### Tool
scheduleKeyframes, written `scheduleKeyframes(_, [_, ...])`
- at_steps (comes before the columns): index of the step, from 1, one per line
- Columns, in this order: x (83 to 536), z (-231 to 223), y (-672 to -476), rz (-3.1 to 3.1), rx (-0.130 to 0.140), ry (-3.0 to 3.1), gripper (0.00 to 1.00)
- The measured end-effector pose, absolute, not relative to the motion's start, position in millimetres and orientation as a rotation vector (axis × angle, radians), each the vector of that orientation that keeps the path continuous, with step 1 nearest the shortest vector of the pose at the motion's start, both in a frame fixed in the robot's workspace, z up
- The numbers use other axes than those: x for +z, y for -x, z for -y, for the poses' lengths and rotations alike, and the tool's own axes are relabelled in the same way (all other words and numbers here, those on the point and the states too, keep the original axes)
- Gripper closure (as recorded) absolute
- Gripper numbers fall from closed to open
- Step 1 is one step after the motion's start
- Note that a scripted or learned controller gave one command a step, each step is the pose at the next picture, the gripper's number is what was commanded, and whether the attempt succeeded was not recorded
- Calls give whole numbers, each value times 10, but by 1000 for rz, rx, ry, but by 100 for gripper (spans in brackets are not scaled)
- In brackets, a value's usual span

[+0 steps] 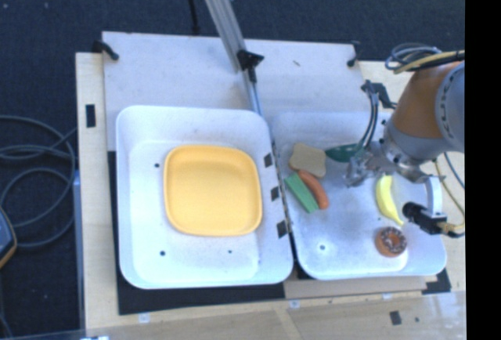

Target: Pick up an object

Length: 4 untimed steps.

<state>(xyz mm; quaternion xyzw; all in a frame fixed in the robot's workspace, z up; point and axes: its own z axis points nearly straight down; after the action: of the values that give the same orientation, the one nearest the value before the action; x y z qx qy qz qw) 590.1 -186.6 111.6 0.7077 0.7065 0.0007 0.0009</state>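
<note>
Low over right bin, hand with grip state impossible to tell, banana just beside, carrot near, donut farther off.

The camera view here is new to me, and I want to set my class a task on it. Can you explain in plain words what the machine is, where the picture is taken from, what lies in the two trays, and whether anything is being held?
The picture comes from one fixed camera above a bench, looking down at a slant. The grey machine with the orange band at the right is a robot arm. Its gripper, a two-finger claw, hangs over the right bin; the picture is too coarse to tell whether it holds anything.

The left bin holds a yellow plate. In the right bin lie a tan block, a green stick and an orange carrot-like piece close together, a dark green piece by the gripper, a banana and a brown doughnut-like ring.

The arm's job is to pick up one object.
</note>
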Motion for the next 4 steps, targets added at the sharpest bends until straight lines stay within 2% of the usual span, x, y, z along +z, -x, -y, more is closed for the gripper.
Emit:
scheduleKeyframes(2, [2371, 1868, -5937, -2218, 5, -2218, 100])
scheduleKeyframes(3, [2015, 1873, -5932, -2222, -3, -2223, 100])
scheduleKeyframes(4, [2159, 1378, -5914, -2224, 3, -2217, 100])
